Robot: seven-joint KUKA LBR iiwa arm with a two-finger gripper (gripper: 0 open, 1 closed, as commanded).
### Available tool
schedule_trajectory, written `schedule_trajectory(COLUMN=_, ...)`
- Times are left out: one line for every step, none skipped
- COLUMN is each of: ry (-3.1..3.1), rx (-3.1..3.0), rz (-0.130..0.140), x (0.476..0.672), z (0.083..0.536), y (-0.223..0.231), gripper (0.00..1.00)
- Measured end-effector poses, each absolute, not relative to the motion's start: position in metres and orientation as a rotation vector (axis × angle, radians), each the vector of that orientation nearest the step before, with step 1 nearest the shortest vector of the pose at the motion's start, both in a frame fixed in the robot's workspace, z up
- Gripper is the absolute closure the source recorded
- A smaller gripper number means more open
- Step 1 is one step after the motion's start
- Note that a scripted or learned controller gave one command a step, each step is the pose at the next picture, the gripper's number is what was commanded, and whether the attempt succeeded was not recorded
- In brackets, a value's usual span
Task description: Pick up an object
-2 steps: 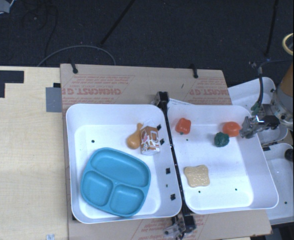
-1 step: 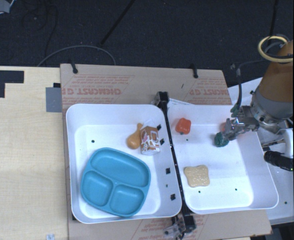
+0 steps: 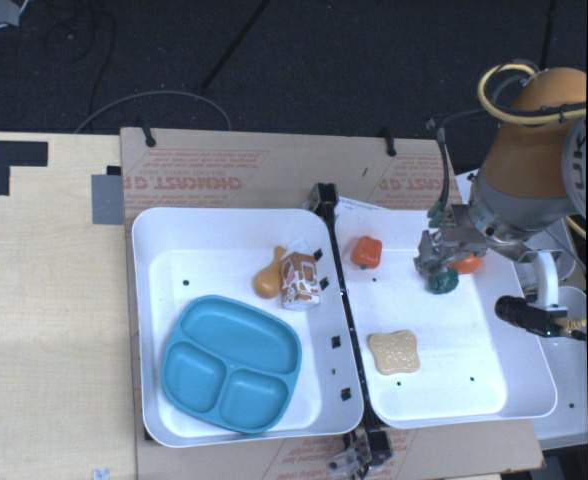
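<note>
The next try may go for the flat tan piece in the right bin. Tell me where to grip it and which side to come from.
Come straight down from above. The tan bread-like piece lies flat on the floor of the right bin, well apart from the orange item and the walls, so every edge looks reachable. Probably close the fingers across its narrower width, pinching opposite edges; its low profile leaves little to grasp.

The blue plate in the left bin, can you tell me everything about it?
The blue plate is a light blue tray with rounded corners, split into three compartments: one large, two smaller. It looks like smooth plastic. It lies flat, turned at an angle, in the near part of the left bin. Nothing sits in it. The small tan toy and the patterned carton lie just beyond its far edge.
</note>
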State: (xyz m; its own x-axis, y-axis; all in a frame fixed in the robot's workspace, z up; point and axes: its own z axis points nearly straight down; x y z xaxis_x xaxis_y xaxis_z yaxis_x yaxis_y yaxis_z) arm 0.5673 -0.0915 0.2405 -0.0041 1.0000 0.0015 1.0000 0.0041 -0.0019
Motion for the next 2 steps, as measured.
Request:
schedule_trajectory(ry=-2.224, rx=-2.216, rz=0.001, x=0.572, z=0.247, y=-0.038, gripper=1.00)
schedule_trajectory(ry=-2.221, rx=-2.217, rz=0.005, x=0.577, z=0.233, y=0.018, gripper=1.00)
